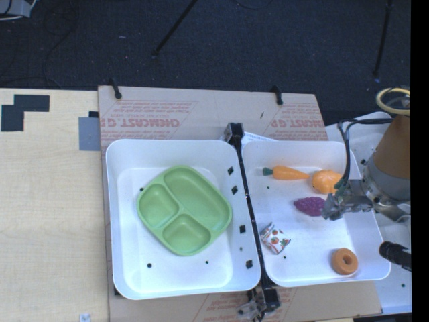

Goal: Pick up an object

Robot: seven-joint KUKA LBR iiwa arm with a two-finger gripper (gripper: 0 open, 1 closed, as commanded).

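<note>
A: Purple object [310,206], lumpy and matte, lies mid right bin [295,275], just left of the gripper [333,210]. Touching or only close, I can't tell.

B: Jaws?

A: Dark blur at the tip. Open or closed, cannot tell. Arm [394,154] is cut off at the right edge.

B: Other items in that bin?

A: Carrot [289,174], smooth, tapered, green stub at its left end. Beside its right end, a rounded orange piece [326,180], partly behind a black cable. Donut [344,261], ring-shaped, near the front right corner. Small crumpled packet [274,239], red and white print, unreadable, by the divider.

B: Left bin [127,154]?

A: Green plate [184,209], glossy plastic, three compartments, rounded corners, lying askew. Cardboard sheet [201,113] under both bins, mirrored lettering.
</note>
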